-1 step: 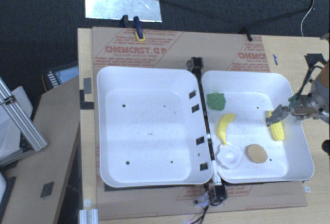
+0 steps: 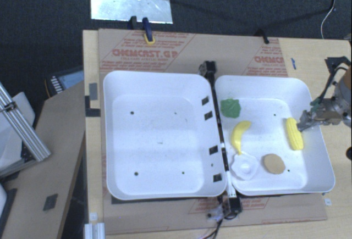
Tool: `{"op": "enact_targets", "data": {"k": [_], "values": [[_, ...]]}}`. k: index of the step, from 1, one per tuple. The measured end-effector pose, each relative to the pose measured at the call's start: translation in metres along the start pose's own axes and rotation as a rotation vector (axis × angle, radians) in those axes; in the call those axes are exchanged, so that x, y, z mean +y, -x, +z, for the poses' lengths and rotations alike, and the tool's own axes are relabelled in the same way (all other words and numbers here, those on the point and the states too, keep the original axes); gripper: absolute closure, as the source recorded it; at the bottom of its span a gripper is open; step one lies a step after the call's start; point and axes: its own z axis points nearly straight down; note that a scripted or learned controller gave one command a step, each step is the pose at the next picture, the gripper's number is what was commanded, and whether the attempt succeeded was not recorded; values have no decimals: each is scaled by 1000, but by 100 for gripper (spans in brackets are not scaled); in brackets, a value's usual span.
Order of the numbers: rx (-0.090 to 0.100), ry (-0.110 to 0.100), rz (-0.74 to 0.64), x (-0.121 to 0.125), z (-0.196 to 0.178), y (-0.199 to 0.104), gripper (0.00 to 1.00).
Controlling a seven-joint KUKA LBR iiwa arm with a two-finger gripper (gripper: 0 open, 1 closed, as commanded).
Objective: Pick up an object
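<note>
A: Logging the right bin (image 2: 308, 89): what sits in it?

B: Green leafy piece (image 2: 230, 107) far left; banana (image 2: 240, 135) just nearer; white cup-like piece (image 2: 244, 168) at the near left; round tan piece (image 2: 274, 164) beside that; corn cob (image 2: 293, 133) toward the right wall.

A: Pincer?

B: Pincer (image 2: 306, 121) at the right rim, just beside the corn's far end. Opening: cannot tell. Nothing seen gripped.

A: Left bin (image 2: 159, 81)?

B: On the table (image 2: 165, 51), touching the right one.

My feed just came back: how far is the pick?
Nothing looks picked yet. The corn cob, banana, green piece, tan disc and white piece all lie in the right bin. The gripper sits at the cob's right side. Grasping and lifting remain.
</note>
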Motion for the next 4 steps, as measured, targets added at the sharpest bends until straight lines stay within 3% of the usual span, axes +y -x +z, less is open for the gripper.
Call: {"op": "enact_targets", "data": {"k": [1, 2, 3, 4], "values": [[0, 6, -5, 42, -67, -46, 100], [5, 0, -9, 58, -89, -133, 100], [4, -6, -7, 40, -61, -214, 100], [4, -3, -4, 41, -68, -263, 100]]}}
